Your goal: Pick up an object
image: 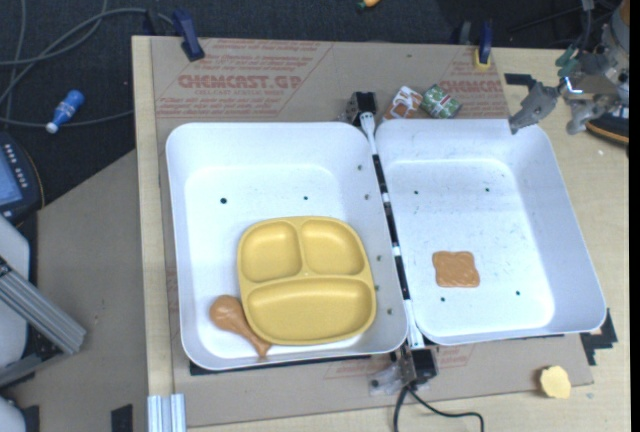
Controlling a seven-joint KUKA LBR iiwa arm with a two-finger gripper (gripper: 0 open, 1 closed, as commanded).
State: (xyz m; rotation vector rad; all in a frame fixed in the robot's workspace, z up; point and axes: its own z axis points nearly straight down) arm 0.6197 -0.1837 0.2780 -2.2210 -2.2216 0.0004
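A flat brown toast-like piece (pixel 455 269) lies in the right bin (pixel 560 220), toward its front. The left bin (pixel 200 180) holds a yellow divided plate (pixel 304 279), and a tan drumstick (pixel 236 320) lies against the plate's front left corner. My gripper (pixel 549 123) hangs over the back right corner of the right bin, at the rim. Its two fingers are spread apart with nothing between them. It is far from the brown piece.
Two small wrappers (pixel 423 102) lie on the cardboard behind the bins. A yellow lump (pixel 554 381) sits on the bench at the front right. Blue clamps (pixel 186 33) hold the board's back edge. Cables and a blue bottle (pixel 66 108) lie on the floor at left.
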